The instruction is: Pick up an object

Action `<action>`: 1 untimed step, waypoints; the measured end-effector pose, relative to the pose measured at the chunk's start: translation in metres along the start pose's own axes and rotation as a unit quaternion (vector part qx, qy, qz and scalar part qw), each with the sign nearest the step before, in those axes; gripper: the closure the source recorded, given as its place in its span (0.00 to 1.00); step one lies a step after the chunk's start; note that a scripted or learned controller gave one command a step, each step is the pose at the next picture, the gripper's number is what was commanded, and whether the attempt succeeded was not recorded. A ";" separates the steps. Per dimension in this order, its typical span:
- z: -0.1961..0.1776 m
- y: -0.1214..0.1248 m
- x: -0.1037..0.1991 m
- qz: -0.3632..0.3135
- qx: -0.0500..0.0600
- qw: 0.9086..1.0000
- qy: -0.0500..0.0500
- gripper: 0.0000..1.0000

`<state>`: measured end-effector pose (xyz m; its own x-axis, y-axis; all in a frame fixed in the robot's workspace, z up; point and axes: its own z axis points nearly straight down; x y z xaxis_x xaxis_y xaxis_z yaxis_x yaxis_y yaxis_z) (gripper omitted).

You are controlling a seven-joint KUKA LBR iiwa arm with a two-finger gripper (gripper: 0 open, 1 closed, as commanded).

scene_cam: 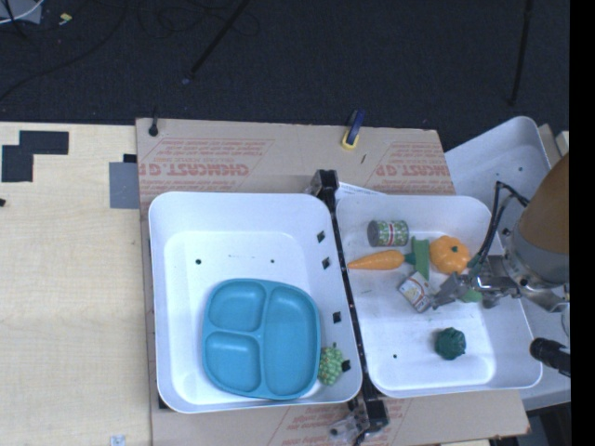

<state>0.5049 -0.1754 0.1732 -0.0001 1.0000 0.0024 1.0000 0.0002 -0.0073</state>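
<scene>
Fingers: state cannot be told; the gripper (453,291) hangs low at the right bin's (469,374) right edge.
Small can (414,293): tilted, just left of the gripper; contact unclear.
Orange fruit (449,254): near the bin's far right edge, beside a green piece (421,256).
Carrot (376,261): left of the green piece.
Tin can (388,232): on its side toward the far edge.
Dark green object (451,343): toward the near right corner.
Left bin (186,221): blue divided plate (262,337) at its near edge, green bumpy fruit (330,365) in its near right corner.

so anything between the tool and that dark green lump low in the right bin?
Nothing visible. The tool sits just above the dark green lump, bare bin floor between. The small can lying on its side and orange round fruit are off that path.
</scene>
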 end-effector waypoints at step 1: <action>0.060 0.008 0.004 0.000 0.000 1.000 0.000 0.00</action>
<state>0.5128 -0.1712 0.1136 -0.0008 1.0000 0.0030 1.0000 0.0008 -0.0068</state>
